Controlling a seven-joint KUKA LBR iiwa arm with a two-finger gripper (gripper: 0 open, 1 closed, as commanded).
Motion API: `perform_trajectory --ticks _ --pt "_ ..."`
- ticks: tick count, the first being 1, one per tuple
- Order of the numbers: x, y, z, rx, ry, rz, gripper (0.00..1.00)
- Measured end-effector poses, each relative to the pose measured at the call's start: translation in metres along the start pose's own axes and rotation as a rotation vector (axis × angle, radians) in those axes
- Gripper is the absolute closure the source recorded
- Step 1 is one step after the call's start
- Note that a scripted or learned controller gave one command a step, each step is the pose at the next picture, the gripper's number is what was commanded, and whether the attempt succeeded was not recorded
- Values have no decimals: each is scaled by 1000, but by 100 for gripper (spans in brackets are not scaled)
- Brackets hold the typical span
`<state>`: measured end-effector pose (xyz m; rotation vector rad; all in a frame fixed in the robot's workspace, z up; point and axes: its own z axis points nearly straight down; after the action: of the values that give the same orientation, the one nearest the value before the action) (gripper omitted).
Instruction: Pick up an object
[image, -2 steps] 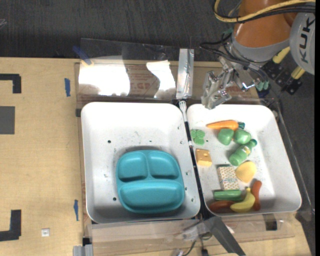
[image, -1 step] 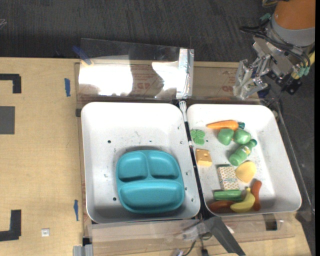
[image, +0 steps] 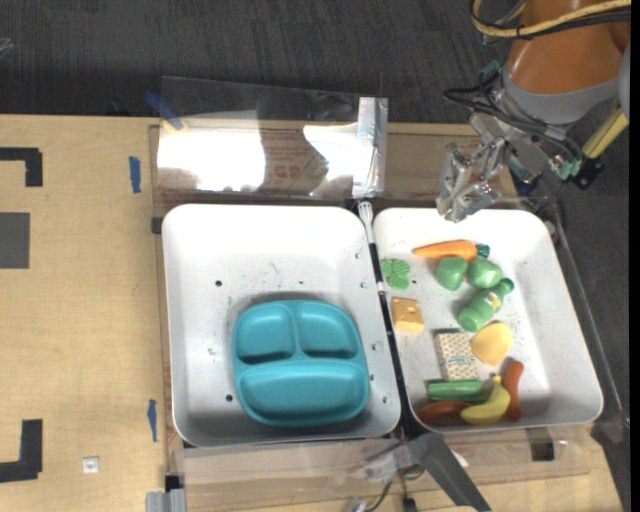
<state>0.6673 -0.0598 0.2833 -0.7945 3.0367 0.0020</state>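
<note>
1. The gripper (image: 466, 203) is seen above the far rim of the right bin (image: 570, 300), hanging from the grey arm with its orange band (image: 560, 45). Nothing is seen between its fingers; whether they are open or shut cannot be told.
2. The right bin is found to hold a cluster of toy foods. A carrot (image: 446, 249), orange and tapered, lies crosswise nearest the gripper, just below it in the view.
3. Green items are noted beside the carrot: a pepper-like piece (image: 451, 272), a second green piece (image: 485, 272) and a green bottle-shaped item (image: 482, 306). A small green leaf-like piece (image: 397, 271) lies apart, near the bin's left wall.
4. Farther from the gripper are recorded a cheese-like wedge (image: 407, 315), a patterned packet (image: 455, 354), a yellow rounded piece (image: 491, 344) and a banana (image: 489, 405) at the near wall.
5. The left bin (image: 200, 250) is seen to hold a teal divided tray (image: 298, 361), well apart from the gripper.
</note>
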Motion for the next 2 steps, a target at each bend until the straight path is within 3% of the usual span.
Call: perform_trajectory --ticks 1,2 --pt "-18 31 -8 4 -6 -83 100" --pt "-25 43 -38 5 -8 -180 100"
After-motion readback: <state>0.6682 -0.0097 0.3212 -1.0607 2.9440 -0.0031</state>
